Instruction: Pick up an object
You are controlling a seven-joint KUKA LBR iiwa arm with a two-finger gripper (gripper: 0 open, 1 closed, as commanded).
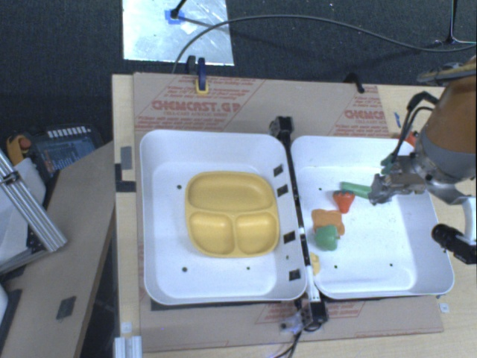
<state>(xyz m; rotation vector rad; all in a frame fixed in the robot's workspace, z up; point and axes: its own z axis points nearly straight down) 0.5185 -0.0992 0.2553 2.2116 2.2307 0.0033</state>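
"CHEMCAST GP" board (195,104) under bins (223,144)

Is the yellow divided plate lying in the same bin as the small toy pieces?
No: the yellow divided plate lies alone in the left bin, while the small toy pieces lie in the right bin.

"CHEMCAST GP" is printed in red on the bench's brown sheet (223,99).

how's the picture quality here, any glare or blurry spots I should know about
Camera view: even, soft lighting, with only faint shadows under the yellow tray; the silver sheet at the top shows patchy glare; the white bins read bright but keep their edges; the gripper over the right bin looks slightly soft, and the small toys lack fine detail.
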